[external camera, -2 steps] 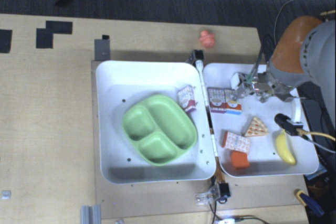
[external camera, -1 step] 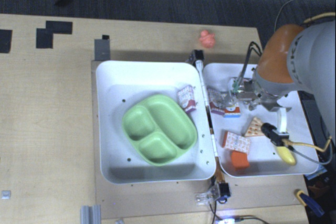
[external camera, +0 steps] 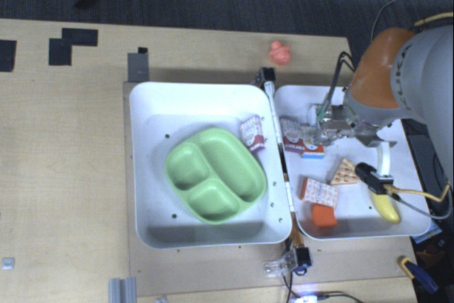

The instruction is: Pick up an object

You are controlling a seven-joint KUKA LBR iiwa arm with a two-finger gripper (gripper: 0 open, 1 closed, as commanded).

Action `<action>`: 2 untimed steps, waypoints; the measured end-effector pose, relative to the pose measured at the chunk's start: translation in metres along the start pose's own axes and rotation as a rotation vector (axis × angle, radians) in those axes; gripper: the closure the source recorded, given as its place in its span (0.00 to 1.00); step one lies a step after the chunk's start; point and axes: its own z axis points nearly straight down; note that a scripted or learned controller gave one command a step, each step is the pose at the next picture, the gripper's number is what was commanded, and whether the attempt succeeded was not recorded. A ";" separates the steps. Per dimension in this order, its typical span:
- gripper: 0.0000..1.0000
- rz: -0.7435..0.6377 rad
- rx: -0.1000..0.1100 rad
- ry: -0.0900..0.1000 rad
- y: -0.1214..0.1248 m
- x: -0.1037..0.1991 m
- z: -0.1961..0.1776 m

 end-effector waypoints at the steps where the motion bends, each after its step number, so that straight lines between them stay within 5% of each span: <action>1: 1.00 -0.003 0.018 0.006 0.049 0.006 -0.145; 2: 0.00 -0.003 0.021 0.006 0.048 0.006 -0.144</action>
